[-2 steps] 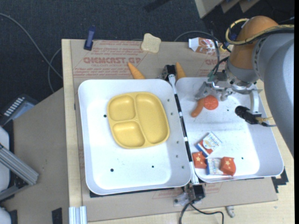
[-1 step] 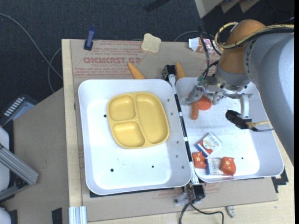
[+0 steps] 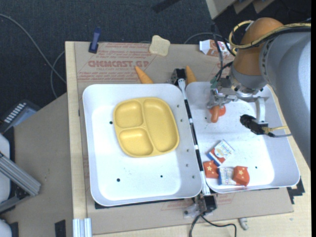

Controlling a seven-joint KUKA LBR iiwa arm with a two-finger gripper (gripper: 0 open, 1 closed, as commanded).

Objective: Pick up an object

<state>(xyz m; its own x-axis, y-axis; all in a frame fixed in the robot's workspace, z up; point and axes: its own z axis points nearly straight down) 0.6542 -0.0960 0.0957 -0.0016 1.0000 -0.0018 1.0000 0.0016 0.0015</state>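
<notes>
- At the left of the frame we see the left bin [image 3: 98, 147] holding a yellow divided tray [image 3: 146, 126], which lies flat near the bin's middle — nothing else rests in that bin as far as we can make out.
- Above the bins, on the cardboard sheet [image 3: 118, 63], lie a blue clip [image 3: 94, 40] at upper left, a pale sponge-like piece [image 3: 159, 45] and an orange carrot-shaped toy [image 3: 143, 75] just beside the left bin's top rim.
- Right of centre, in the right bin [image 3: 276, 167], an orange-red object [image 3: 216, 113] sits in the upper left part of the bin, with the gripper [image 3: 217, 101] directly over it and seemingly touching it.
- We cannot tell whether the gripper is spread or pinching; the object looks to be resting on the bin floor or barely off it.
- Lower in the same bin lie a small carton [image 3: 220, 151] and a cluster of red packets [image 3: 227, 174], well apart from the gripper.
- At far right the grey arm [image 3: 289, 68] reaches in.
- Our judgement — the approach is done; a confirmed grasp and the lift are left.
</notes>
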